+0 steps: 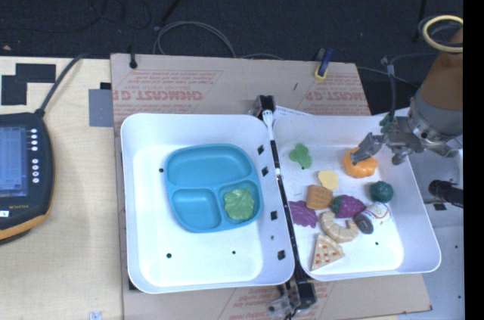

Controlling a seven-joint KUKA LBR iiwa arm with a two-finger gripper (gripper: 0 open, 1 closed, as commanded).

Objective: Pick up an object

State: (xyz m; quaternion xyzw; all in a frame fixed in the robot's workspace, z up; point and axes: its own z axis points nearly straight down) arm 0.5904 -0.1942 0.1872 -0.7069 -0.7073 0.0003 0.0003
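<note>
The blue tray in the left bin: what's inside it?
The blue tray has three compartments. A green leafy piece lies in the small right one; the other two look bare. Whatever is under the leaf is covered.

tray point(198, 175) in left bin point(144, 235) (toys point(333, 205) right)

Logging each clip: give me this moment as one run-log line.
task: pick up an object | gripper: at orange toy, right bin | grasp: unconfirmed | left bin: blue tray with green toy
</note>
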